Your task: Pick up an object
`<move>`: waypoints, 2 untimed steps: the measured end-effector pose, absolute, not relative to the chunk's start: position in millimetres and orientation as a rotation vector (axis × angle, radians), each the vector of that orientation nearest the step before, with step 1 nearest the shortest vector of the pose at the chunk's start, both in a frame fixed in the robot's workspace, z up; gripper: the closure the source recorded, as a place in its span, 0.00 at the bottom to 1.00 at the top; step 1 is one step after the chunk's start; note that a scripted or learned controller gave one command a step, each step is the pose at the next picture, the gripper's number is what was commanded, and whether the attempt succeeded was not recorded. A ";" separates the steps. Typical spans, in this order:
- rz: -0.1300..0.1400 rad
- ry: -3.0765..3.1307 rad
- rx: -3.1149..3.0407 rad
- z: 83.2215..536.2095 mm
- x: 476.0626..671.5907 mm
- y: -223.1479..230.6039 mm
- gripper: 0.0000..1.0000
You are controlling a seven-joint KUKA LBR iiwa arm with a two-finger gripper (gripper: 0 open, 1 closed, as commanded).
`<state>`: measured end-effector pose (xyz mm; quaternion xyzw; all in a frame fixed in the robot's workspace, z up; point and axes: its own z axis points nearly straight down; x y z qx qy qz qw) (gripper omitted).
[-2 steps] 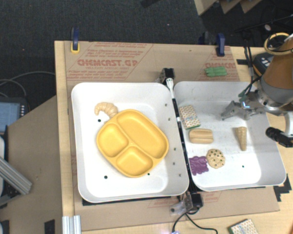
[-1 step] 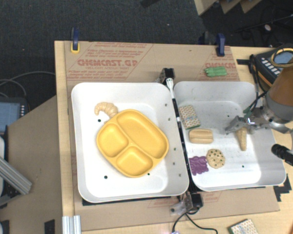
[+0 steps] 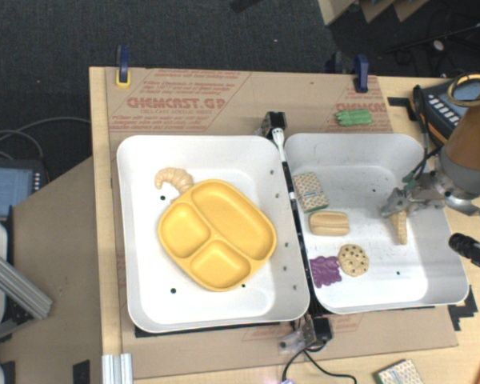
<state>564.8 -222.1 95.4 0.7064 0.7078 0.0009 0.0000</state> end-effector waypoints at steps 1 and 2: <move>0.006 2.229 2.210 84.1 613.3 -145.2 1.00; 0.020 2.224 2.202 193.2 667.7 -78.1 1.00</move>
